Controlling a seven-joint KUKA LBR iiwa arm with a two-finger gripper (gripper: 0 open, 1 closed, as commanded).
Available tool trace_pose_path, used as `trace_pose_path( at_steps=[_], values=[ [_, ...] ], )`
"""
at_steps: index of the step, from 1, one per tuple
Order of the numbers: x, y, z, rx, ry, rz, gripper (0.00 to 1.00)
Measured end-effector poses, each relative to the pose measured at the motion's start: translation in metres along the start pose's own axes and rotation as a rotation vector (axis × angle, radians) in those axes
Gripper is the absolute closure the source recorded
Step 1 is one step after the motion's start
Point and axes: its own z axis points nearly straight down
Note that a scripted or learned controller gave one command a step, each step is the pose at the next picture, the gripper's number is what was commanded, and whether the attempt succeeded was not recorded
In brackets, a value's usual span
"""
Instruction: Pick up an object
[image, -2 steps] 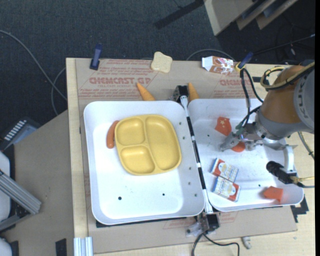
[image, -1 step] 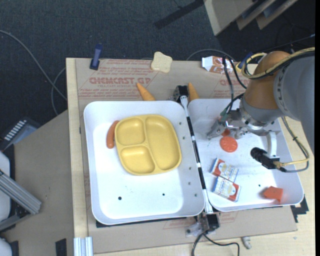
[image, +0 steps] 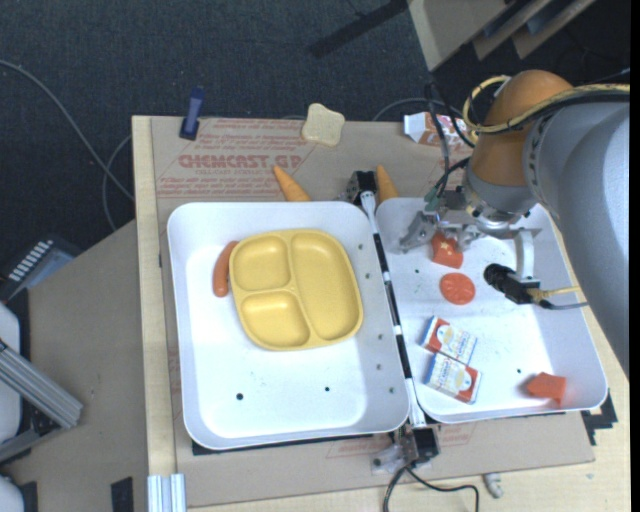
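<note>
The claw (image: 447, 228) hangs low over the top corner of the right bin (image: 570, 345). A small red block (image: 447, 252) lies right under it, touching or almost. I cannot tell if the claw is open or closed. The red round slice (image: 458, 289) sits just below.

Bread slice (image: 323, 123), blue clip (image: 191, 112) on cardboard (image: 240, 160) behind bins

Two white bins (image: 200, 390) sit side by side on the bench. The left bin holds one yellow divided plate (image: 296, 288) and one sausage (image: 221, 270). The right bin holds two small cartons (image: 450, 357), one tomato slice (image: 459, 289) and two orange-red pieces (image: 546, 386).
</note>
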Motion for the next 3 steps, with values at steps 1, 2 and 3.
trace_pose_path(
  at_steps=[1,2,3],
  values=[
    [0.0,0.001,-0.01,-0.003,-0.002,-0.001,1.0],
    [0.0,0.0,-0.01,-0.002,-0.002,-0.001,0.0],
    [0.0,0.001,-0.021,-0.006,-0.003,-0.001,1.0]
  ],
)
